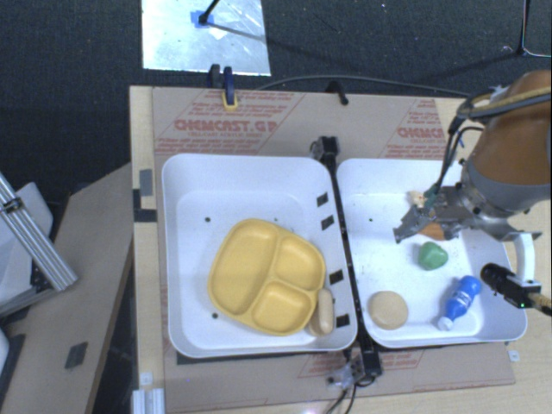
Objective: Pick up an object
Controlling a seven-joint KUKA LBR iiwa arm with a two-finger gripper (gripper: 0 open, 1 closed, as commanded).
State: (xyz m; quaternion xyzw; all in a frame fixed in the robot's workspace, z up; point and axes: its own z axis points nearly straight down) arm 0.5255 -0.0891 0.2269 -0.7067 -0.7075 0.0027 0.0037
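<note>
White plastic forms the two shallow bins, which sit side by side on the tabletop (142,231) over a sheet of printed cardboard (233,121). Nearest the camera, at the front of the right bin (371,188), a round tan object (388,310) lies close to the front wall, and a blue bottle with a white cap (456,302) lies tilted just to its right, cap end toward the front. Along the front of the left bin (185,179), a small beige oblong piece (323,311) rests against the edge of a yellow divided tray (266,275), which takes up the middle of that bin and has three compartments. Further back in the right bin, a green rounded object (432,254) lies near the middle, apart from the bottle and the tan object. Just behind and above the green object hangs the end effector (420,222), dark grey, reaching in from the right below the grey arm (509,158); whether it is spread or closed I cannot tell. A small orange-brown piece shows right beside it, partly hidden. Behind the bins, a yellow-and-black clamp (226,85) grips the cardboard's far edge, and beyond it a shiny silver sheet (204,24) lies on the dark floor.
</note>
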